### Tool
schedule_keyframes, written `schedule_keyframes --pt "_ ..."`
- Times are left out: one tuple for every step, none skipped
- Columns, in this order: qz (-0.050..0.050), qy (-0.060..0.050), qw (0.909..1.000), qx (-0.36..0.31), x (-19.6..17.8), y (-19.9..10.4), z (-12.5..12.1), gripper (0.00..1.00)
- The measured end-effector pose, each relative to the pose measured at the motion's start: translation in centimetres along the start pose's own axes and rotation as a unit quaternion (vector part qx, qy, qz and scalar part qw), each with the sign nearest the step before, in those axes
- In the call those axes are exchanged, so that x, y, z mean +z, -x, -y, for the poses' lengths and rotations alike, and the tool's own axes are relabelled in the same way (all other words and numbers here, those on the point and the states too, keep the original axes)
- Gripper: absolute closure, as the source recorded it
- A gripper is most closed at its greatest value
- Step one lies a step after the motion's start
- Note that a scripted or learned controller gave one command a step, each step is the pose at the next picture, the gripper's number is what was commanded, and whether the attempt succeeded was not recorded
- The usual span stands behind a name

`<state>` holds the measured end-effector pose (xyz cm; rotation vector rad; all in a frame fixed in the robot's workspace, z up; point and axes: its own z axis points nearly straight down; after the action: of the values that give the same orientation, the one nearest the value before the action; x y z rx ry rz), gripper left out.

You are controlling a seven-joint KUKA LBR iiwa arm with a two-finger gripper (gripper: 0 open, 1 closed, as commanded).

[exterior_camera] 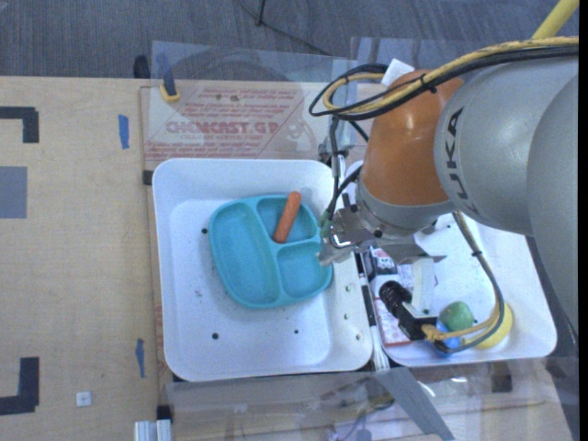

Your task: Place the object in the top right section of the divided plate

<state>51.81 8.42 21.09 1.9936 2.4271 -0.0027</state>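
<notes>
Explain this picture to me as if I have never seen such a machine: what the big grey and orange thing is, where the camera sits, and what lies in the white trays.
The camera hangs above a bench and looks down at a slant. The large grey and orange shape is a robot arm reaching in from the right. Its pincer sits at the seam between two shallow white bins, beside a blue divided plate. The plate rests in the left bin. An orange carrot-like stick lies in the plate's top right section, leaning over a divider. The right bin holds mixed items, among them a green ball-like object and something yellow.
</notes>
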Motion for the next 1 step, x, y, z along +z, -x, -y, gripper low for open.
schedule_keyframes --pt "-0.001 -0.002 1.0000 -0.001 2.88 5.74 5.07 1.00"
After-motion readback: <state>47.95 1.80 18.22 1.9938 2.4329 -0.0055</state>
